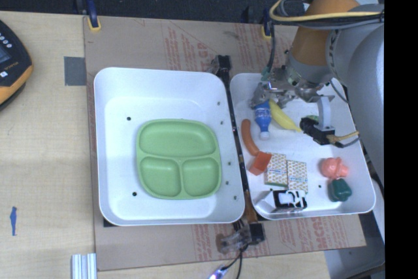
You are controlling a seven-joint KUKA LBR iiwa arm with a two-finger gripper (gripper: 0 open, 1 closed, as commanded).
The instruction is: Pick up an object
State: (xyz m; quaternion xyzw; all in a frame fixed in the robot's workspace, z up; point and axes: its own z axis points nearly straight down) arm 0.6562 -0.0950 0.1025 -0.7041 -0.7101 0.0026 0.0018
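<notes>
Cardboard covers the bench under two white bins. Over the right bin's far end the pincer hangs low by a blue-capped bottle and a banana; whether it is open or closed cannot be told. I judge this the approach to a grasp, nothing yet lifted. Next comes a clean drop onto one item. A sausage, red block, two boxes and pink toy crowd close. The left bin holds a green tray.
</notes>
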